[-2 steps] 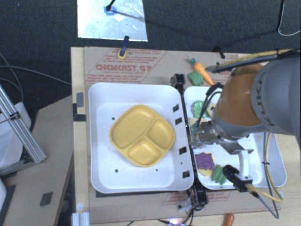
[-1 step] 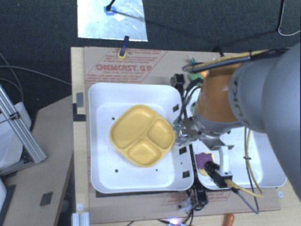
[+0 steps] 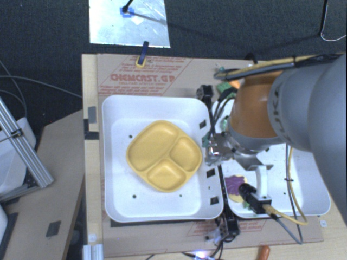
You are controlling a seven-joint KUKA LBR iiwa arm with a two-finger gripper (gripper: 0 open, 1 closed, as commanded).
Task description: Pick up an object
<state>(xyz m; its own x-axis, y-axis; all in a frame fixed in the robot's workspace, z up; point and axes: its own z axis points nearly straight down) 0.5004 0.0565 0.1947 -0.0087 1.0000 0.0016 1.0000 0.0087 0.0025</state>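
Brown board point(image 3: 143, 76) under the bins carries red lettering. A blue-and-yellow marker point(image 3: 142, 54) lies on its far edge. Beyond it, a shiny square sheet point(image 3: 129, 15) sits on dark carpet point(image 3: 43, 31). Aluminium frame rail point(image 3: 24, 145) stands at left.

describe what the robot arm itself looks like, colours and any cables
The arm is a thick, rounded grey body with a glossy orange band above the wrist. Black cables loop beside the band, a yellow cable trails below, and the wrist hardware is metallic with dark fittings.
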